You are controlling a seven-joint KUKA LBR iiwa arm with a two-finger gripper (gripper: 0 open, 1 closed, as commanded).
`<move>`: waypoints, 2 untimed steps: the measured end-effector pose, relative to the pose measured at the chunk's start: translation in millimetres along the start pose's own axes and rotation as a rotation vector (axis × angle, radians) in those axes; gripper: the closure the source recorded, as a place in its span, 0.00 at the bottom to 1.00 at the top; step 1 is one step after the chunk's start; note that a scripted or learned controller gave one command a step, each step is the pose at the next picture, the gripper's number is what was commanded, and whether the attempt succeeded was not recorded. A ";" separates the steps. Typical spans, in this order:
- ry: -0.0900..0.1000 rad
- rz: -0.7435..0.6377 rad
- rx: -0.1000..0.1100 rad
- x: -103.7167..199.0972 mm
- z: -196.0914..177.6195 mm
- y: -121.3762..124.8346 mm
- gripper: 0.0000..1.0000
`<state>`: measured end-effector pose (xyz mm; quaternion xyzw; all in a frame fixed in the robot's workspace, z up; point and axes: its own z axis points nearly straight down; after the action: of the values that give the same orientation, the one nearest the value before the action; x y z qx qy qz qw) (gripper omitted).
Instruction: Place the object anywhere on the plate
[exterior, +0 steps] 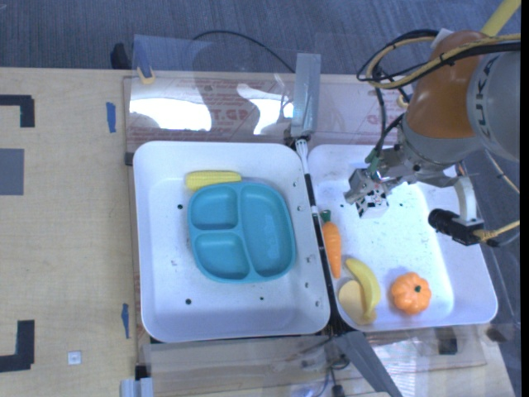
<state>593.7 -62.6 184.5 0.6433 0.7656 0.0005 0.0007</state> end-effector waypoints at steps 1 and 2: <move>0.001 0.092 -0.001 72.3 0.5 31.3 1.00; -0.001 0.096 -0.002 69.5 0.0 30.9 0.00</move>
<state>612.2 11.1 184.5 0.6793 0.7339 0.0009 0.0015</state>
